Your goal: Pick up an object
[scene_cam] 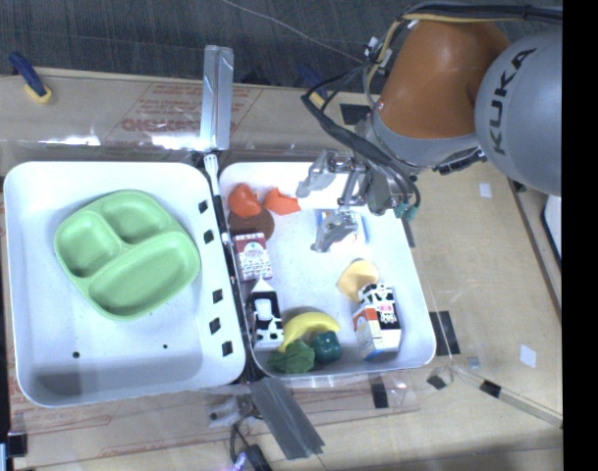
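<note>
Camera view: claw (340, 226) hangs low in the right bin (416, 302), fingers spread, nothing between them, over bare floor between the orange pieces (254, 202) and the yellow toy (356, 278). Judged mid-approach, no grasp yet. Next move calls for centring over one object, likely the yellow toy just below, then descending and closing.

One fixed camera above the bench (475, 263), slanted down over both bins (24, 263)

The divided plate (128, 253) is pale green, the two bins (24, 263) white. Among the toys: a yellow banana (308, 326), orange pieces (244, 202) and two cartons (267, 320) — black-and-white cow patches. The arm (446, 67) is grey with an orange band.
</note>
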